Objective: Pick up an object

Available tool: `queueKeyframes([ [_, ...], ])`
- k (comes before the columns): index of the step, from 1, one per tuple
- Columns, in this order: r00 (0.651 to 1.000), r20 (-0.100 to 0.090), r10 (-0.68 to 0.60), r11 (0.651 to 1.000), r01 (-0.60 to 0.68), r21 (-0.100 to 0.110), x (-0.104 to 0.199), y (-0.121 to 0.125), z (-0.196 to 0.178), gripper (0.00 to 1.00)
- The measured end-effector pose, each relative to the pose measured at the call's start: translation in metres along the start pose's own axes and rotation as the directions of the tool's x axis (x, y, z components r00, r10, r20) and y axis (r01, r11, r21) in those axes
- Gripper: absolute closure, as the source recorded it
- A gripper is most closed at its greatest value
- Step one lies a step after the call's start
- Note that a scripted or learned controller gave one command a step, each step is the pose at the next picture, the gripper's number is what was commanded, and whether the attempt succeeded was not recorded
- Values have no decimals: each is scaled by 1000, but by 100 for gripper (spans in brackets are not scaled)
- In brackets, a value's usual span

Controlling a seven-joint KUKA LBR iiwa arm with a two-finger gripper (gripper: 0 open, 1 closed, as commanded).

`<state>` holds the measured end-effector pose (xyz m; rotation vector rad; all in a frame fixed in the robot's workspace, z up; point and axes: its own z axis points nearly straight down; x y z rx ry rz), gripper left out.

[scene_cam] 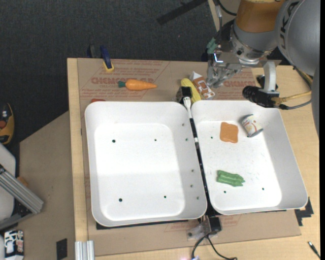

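Camera view, looking down at a slant, has the grey arm with its orange band coming in from the top right, and the claw hangs above the bench just beyond the far rim of the right-hand shallow white bin — whether its fingers stand wide or narrow I cannot tell, and nothing is seen held between them. Three candidates lie in that right bin: a flat orange rectangular block near the far middle, a small white cylindrical can lying on its side just beside it toward the far right corner, and a green bumpy pod-shaped piece toward the near middle, its long axis running roughly left to right. The orange block is nearest, lying toward the viewer from the claw and a shade to the right, so the coming move looks like a short reach inward and down. It sits well clear of the bin walls, with open floor on its left and near sides; the can is its only close neighbour. The left-hand white bin touches the right one along their shared edge.
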<state>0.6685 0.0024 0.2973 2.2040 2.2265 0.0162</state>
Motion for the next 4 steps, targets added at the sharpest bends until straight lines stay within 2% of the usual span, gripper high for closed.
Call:
queueKeyframes([
  [1,1000,-4,-1,1000,1,-2,82,-1,-105,100],
  [2,1000,7,25,1000,-25,17,-69,-3,-80,100],
  [3,1000,8,23,1000,-23,14,-190,-5,-56,100],
  [4,1000,2,17,1000,-17,18,-230,-41,-31,100],
])
